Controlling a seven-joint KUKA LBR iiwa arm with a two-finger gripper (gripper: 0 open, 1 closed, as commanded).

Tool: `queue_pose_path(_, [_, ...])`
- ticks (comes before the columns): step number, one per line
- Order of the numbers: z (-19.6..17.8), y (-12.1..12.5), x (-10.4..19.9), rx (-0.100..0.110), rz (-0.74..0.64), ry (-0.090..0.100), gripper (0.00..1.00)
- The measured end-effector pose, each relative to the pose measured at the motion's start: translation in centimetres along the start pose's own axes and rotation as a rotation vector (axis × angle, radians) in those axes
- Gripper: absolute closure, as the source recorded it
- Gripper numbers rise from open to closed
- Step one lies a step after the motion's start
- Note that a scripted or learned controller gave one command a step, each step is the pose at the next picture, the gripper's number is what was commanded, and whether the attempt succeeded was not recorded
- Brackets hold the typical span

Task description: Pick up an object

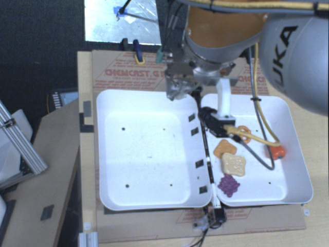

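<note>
Left bin (149, 153): my gripper (179, 89) above its back right corner, by divider. Gripper opening and contact: cannot tell. Right bin (290, 133): cookie (224, 148), grapes (229, 185), toast (234, 164), pretzel (242, 134), orange piece (277, 152).

Smooth wht plastic bins (149, 153), matt cardboard (128, 72), shiny metal sheet (103, 19)

White bins (149, 158) — purple grapes (229, 185), tan toast (234, 164)

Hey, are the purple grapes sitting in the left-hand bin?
No, the purple grapes lie in the right-hand bin, close to the divider and just in front of the slice of toast.
</note>
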State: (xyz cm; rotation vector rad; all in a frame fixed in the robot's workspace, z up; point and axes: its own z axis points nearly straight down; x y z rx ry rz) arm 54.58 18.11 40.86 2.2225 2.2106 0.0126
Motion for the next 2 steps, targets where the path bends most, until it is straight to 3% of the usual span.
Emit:
queue_pose_path(1, [-1.1, -5.8, 4.6, 0.010, -0.015, 0.002, 1.00])
queue_pose_path(2, [20.6, -6.5, 4.2, 0.026, -0.006, -0.007, 1.00])
